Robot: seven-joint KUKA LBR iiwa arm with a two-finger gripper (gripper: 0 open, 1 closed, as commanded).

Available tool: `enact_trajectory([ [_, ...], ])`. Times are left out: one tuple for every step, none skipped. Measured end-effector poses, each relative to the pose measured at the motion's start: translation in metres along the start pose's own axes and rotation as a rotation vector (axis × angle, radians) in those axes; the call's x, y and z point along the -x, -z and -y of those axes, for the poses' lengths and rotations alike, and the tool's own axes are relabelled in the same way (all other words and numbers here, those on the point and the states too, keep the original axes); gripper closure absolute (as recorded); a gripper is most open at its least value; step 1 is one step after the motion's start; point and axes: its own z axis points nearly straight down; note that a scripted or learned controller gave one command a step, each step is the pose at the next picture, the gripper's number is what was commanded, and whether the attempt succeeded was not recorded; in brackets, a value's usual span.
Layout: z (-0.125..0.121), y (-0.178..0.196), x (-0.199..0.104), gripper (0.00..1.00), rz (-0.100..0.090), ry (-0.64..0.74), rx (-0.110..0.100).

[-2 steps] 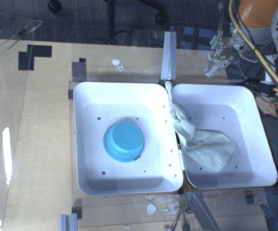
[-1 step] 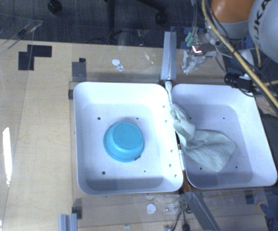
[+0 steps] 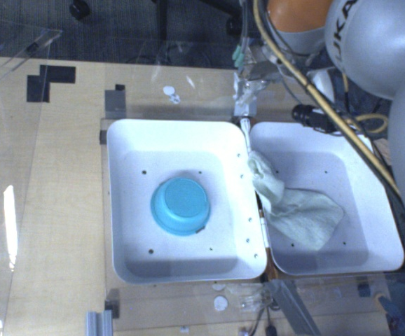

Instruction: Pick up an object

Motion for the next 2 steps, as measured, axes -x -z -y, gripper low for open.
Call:
enact_trajectory([
  [-0.004,0.003,-0.015,1.0,0.001,0.04,0.0],
  [-0.019,0.005,-0.072,1.0,0.0,0.048,0.0],
])
